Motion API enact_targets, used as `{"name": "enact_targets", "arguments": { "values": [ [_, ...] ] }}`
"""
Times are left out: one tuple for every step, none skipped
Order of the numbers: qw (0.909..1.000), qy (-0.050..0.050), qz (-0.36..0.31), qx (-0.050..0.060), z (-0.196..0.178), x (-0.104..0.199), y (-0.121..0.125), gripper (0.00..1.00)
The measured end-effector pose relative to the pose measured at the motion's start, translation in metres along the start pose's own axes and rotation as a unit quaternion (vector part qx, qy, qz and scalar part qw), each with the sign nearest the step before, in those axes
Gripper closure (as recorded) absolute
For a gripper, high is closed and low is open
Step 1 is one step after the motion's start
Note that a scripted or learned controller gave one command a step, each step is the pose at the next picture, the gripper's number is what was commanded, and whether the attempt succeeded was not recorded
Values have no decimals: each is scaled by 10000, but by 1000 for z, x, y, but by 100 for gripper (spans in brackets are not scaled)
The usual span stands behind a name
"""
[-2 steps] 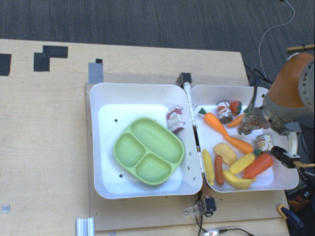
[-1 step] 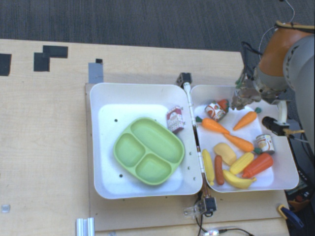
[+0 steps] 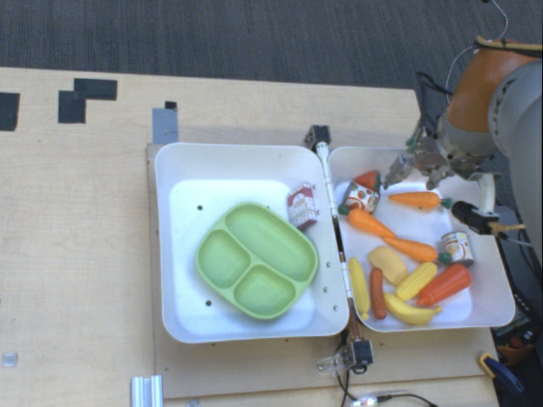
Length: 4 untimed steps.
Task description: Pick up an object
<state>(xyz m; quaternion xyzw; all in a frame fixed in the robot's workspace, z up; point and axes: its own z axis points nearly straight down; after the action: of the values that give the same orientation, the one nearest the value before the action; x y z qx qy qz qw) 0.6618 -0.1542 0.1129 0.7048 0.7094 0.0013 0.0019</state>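
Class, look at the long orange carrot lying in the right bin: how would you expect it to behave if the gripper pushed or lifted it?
The carrot looks like smooth moulded plastic, so probably stiff, light and slightly slippery. Its rounded, tapered shape suggests it may roll or pivot when pushed. It touches the yellowish potato-like piece, which would likely shift too.

My arm is a rounded grey shell with a broad orange band wrapped above the wrist. Thin black cables loop along its left side, and one runs up toward the top edge. My gripper is a small grey metal piece with pale, slim fingers.
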Motion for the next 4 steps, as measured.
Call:
{"name": "enact_targets", "arguments": {
  "values": [
    [10000, 3, 18, -2, 26, 33, -79, 0],
    [10000, -6, 11, -44, 13, 33, -76, 100],
    [10000, -4, 10, -38, 14, 33, -77, 0],
    [10000, -5, 0, -56, 3, 34, -75, 100]
  ]
}}
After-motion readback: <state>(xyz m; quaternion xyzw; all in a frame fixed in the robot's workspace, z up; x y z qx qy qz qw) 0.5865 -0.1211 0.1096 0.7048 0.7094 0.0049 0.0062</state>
